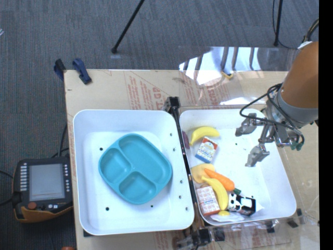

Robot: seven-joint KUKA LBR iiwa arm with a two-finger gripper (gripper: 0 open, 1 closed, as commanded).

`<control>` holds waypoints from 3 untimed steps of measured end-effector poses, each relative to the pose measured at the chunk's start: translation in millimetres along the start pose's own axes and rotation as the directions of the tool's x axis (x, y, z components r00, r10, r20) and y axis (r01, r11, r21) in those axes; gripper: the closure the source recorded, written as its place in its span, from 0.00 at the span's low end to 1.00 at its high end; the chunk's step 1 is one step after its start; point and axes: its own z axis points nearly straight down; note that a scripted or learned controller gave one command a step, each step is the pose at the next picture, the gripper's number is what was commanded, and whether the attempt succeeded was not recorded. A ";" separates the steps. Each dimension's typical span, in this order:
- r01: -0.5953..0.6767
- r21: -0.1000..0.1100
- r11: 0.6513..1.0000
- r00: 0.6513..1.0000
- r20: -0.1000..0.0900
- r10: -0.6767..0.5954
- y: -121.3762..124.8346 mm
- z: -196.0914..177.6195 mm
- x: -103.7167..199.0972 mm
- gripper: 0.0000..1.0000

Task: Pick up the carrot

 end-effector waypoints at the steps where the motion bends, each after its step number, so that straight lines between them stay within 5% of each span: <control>1: -0.037 0.000 0.999 0.999 0.000 0.037 -8.5 135.4 38.0 0.00; 2: 0.057 0.002 0.998 0.998 0.009 -0.057 50.9 144.7 63.2 0.00; 3: 0.062 0.004 0.998 0.998 0.020 -0.062 52.3 132.3 58.9 1.00</control>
